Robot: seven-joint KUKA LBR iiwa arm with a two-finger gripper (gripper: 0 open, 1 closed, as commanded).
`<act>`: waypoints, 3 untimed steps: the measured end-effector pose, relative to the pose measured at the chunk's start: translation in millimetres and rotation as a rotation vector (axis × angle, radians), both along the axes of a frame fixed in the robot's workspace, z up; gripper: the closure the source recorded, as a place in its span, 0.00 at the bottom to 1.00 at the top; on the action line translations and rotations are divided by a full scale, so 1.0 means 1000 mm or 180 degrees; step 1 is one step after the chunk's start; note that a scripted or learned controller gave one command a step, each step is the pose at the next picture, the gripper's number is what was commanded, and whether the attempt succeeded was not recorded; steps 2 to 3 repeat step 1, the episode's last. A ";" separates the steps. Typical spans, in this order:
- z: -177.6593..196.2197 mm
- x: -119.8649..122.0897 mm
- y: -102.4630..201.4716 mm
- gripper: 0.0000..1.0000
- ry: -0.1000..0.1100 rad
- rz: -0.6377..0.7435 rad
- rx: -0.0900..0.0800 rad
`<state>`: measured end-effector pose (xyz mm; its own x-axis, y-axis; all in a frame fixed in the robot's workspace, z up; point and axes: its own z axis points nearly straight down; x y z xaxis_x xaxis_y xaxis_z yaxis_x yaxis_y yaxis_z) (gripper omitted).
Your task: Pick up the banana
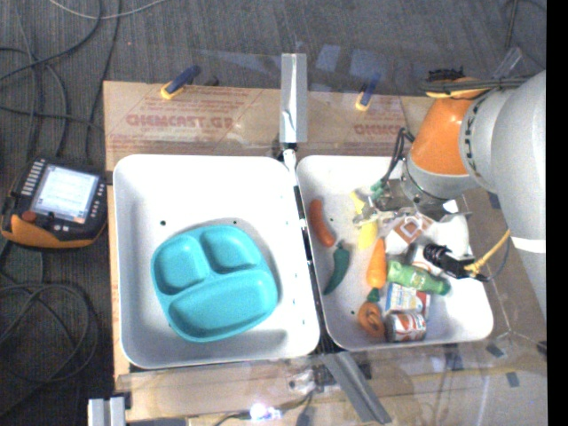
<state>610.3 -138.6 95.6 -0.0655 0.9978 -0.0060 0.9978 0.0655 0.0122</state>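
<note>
1. Camera view: the arm (506,149) is seen entering from the right, over the far part of the right bin (470,327).
2. A teal divided plate (216,280) is seen in the left bin (133,238).
3. The gripper (383,198) is lowered among the clutter; whether it is spread or pressed together cannot be told.
4. The banana (365,223) is seen just beside the gripper, near an orange carrot (377,263) and a green pepper (338,267).

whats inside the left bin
A teal divided plate lies in the left bin, toward its front, with nothing on it. Whatever bin floor lies under the plate is covered.
</note>
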 end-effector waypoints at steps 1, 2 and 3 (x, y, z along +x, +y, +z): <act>0.063 0.020 0.039 1.00 0.0058 -0.0027 0.0014; 0.063 0.020 0.039 1.00 0.0058 -0.0027 0.0014; 0.063 0.020 0.039 1.00 0.0058 -0.0027 0.0014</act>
